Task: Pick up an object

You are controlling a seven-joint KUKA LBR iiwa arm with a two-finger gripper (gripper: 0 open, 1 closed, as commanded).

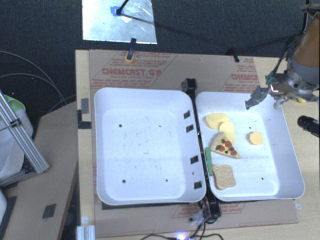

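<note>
The right bin holds toy food. Two pale yellow pieces lie touching near its left wall. Just below them lies a pizza slice with red dots. A small orange-yellow round piece lies apart, to the right. A tan bread slice lies flat near the front.

The arm shows as a thick rounded body, tan-orange on its upper section and grey below, ending in a paler grey wrist housing. A small orange-red spot sits on that housing's near side, and a yellowish tab sticks out at its right. The gripper is dark grey, with slim angular fingers. A thin dark cable runs alongside the arm.
</note>
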